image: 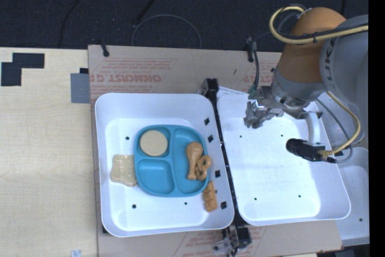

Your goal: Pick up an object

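The gripper hangs over the right bin at about one o'clock, its grasp impossible to tell, while the food waits on the tray at nine o'clock, unreached.

We observe two white bins: the left bin holds a bright blue sectioned tray. On the tray sit a pale tan round disc and a golden-brown drumstick shape. A cream-yellow piece lies left of the tray; an orange-brown piece lies at its near right. The right bin shows small black dots. The arm is grey with an orange band and yellow cable. The cardboard carries red lettering.
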`<state>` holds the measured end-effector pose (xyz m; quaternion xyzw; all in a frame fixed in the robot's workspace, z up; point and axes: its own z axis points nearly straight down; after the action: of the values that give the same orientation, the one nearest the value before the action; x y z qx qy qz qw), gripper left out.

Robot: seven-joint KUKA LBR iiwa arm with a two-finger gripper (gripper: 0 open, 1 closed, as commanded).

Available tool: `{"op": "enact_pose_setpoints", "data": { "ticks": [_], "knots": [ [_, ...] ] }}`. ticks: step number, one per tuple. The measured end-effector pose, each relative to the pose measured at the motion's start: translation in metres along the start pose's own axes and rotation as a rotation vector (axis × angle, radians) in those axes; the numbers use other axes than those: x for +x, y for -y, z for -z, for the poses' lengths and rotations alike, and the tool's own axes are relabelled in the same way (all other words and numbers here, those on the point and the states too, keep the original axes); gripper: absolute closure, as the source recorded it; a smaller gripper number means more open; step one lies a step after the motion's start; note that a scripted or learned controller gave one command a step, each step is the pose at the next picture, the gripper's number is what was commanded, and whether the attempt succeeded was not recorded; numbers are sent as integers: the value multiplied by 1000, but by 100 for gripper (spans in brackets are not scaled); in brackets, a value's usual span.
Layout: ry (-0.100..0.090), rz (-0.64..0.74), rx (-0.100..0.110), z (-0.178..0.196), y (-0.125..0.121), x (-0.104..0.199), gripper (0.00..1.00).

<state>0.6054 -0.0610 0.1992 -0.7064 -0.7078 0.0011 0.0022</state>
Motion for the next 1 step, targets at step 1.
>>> {"op": "enact_pose_setpoints", "data": {
  "ticks": [1],
  "knots": [
    [0,1,0,5,5,42,100]
  ]
}}
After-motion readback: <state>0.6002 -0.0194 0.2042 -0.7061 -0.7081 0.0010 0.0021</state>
